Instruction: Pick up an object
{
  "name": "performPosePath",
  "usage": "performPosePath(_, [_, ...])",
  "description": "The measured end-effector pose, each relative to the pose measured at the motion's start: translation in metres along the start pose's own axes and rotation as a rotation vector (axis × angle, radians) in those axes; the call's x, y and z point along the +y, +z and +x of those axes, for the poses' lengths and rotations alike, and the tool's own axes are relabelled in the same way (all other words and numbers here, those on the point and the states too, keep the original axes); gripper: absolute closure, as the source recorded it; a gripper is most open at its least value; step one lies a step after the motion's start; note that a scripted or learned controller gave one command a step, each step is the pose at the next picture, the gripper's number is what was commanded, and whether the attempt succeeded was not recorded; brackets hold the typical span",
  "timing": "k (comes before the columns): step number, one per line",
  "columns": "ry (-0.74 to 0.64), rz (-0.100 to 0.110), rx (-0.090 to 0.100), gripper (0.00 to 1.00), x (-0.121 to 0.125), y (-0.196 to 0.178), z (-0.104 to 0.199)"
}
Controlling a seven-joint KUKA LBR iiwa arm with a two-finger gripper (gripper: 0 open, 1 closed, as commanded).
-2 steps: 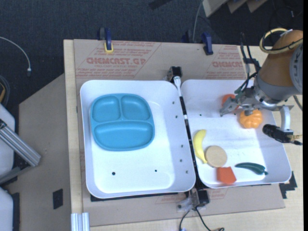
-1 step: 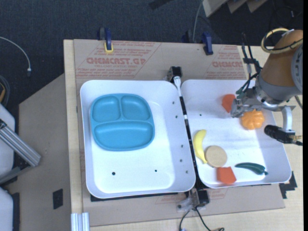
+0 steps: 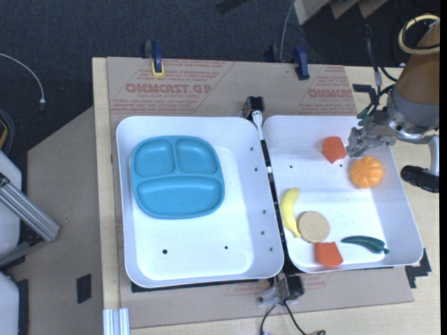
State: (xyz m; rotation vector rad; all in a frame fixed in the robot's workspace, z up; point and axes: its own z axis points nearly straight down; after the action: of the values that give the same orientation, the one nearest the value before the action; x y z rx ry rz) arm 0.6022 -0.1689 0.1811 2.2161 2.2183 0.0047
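Observation:
In the right bin lie an orange-red block, an orange pumpkin-like fruit, a yellow banana, a tan round cookie, a second red block and a dark green pepper. My gripper hangs at the bin's upper right, just right of the orange-red block and above the orange fruit. Nothing shows between its fingers.
The left bin holds a blue divided plate. A black clamp sits between the bins at the back. Two blue clips hold the cardboard sheet at its far edge. The arm's grey wrist overhangs the right bin's edge.

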Motion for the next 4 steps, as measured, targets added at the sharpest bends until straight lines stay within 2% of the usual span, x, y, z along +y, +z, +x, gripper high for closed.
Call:
performPosePath(1, [0.0, -0.002, -0.001, 1.0, -0.003, -0.063, 0.002])
performPosePath(2, [0.0, 0.002, 0.0, 1.0, -0.002, -0.075, 0.002])
performPosePath(4, [-0.005, 0.003, 0.002, 1.0, 0.021, -0.075, 0.107])
